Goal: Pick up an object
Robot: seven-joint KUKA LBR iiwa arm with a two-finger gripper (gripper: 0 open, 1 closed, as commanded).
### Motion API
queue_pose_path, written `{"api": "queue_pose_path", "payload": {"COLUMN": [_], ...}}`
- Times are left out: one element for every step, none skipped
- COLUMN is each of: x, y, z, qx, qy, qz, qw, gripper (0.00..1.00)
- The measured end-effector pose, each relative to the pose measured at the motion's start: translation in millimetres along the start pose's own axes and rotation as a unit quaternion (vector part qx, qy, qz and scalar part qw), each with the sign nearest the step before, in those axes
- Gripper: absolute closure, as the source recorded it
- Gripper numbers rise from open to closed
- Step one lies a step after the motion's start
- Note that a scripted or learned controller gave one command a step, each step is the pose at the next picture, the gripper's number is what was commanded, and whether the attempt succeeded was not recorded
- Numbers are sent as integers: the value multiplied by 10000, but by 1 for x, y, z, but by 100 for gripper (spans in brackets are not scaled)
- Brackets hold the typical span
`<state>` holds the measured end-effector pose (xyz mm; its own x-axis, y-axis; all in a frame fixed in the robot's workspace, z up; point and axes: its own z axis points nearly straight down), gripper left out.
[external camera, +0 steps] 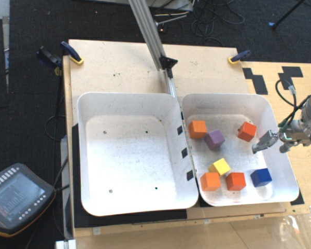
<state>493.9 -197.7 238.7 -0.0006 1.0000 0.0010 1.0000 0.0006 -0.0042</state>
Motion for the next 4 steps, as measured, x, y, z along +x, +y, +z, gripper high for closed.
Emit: {"api": "queue_pose_path", "payload": {"x": [0,-7,-6,-6], "y": [1,7,9,9], "z": [-2,54,119,144], "qx": [-21,3,8,-19], "qy": [-6,0,5,-8], "qz": [0,6,6,5], "qw": [10000,10000,10000,10000], "gripper": [0,0,0,0]}}
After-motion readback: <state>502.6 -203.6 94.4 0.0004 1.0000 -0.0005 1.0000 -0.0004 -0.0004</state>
